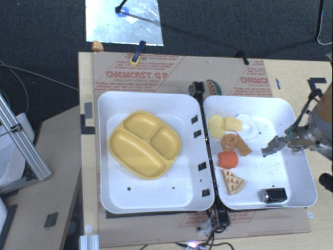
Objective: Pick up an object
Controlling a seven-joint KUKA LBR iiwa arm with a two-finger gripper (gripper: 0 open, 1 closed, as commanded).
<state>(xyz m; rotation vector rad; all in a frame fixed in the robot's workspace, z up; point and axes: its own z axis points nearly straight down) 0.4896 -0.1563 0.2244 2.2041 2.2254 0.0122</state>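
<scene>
1. Over in the right bin [296, 111], toward its left wall, the food pieces cluster: a pale yellow piece [216, 125], a brown pretzel-like piece [235, 143], a red tomato-like ball [228, 160] and a pizza-like wedge [233, 182]. They lie close together, some touching.
2. Apart from that cluster, near the bin's front-right corner, sits a dark cylinder [273, 195], lying on its side with its long axis roughly left to right in view.
3. From the gripper [270, 146], the pretzel and the red ball lie to the view's left, across bare bin floor; the dark cylinder lies toward the front edge, below the tip in view. Judging by this, either is a short move away, the cluster being the more crowded target.
4. Nothing is visibly between the fingers; whether they are spread or closed I cannot tell, as the tip is small and blurred.
5. Much of the arm [317, 137] is cut off at the right edge.
6. Next door, the left bin [104, 191] carries a yellow divided tray [144, 144]; both bins rest on the desk [171, 74].
</scene>
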